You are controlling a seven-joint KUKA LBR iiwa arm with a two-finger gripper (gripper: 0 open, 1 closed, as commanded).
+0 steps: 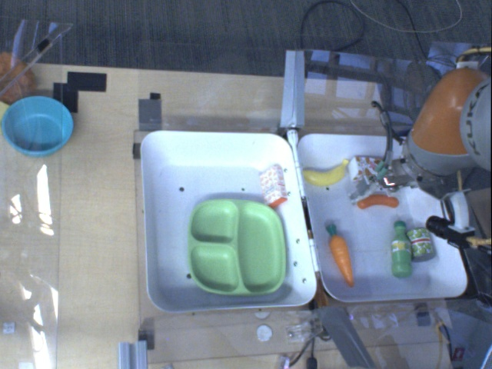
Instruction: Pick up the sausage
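The sausage (378, 202) is a short orange-red piece lying flat on the floor of the right bin (453, 283), in its upper middle. My gripper (373, 178) hangs just above and slightly behind the sausage, at the end of the grey arm with the orange band (450, 114), which comes in from the right. The gripper's body hides what is directly under it. The sausage rests on the bin floor, not lifted.
In the right bin lie a banana (326, 175), a carrot (341, 258), a green bottle (400, 250) and a small can (421, 244). The left bin (165, 206) holds a green divided plate (237, 246) and a small packet (271, 183). A blue bowl (38, 125) sits far left.
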